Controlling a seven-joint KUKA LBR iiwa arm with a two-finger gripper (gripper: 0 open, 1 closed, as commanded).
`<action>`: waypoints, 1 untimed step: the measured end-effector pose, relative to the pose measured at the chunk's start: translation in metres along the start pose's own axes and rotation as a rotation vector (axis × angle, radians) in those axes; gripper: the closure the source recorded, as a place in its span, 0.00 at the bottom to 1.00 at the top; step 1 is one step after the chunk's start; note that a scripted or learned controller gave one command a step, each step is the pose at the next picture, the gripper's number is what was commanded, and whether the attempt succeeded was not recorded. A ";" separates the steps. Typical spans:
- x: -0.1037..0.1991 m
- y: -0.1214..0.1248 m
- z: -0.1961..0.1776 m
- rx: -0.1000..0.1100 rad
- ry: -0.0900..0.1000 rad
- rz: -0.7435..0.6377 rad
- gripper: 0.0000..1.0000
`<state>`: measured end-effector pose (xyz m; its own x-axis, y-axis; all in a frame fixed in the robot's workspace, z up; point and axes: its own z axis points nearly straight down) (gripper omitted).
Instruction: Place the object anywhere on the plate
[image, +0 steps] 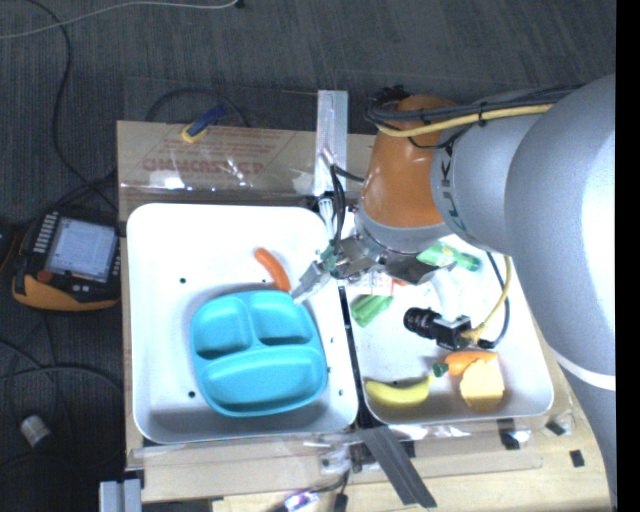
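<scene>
The grey arm (560, 200) is reaching in from the right, its orange band (405, 190) sitting above the wrist. The gripper (305, 285) is pointing down-left, its fingers lying close together at the tip.

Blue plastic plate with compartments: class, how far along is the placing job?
Done: nothing lies on the blue plastic plate. In hand: the gripper hovers at the plate's top edge, beside the orange sausage-shaped toy in the left white bin. Left: placing that toy on the plate.

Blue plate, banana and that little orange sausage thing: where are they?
Blue plate (262, 352), camera view, divider ridge near its middle.
Banana (397, 391), camera view, middle of its curve.
Orange sausage (270, 268), camera view, middle of its length.
</scene>
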<state>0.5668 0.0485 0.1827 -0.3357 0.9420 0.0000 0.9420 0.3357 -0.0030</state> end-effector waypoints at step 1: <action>0.001 0.000 -0.008 0.002 0.001 -0.002 1.00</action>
<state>0.5665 0.0493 0.1907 -0.3372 0.9414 0.0006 0.9414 0.3372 -0.0052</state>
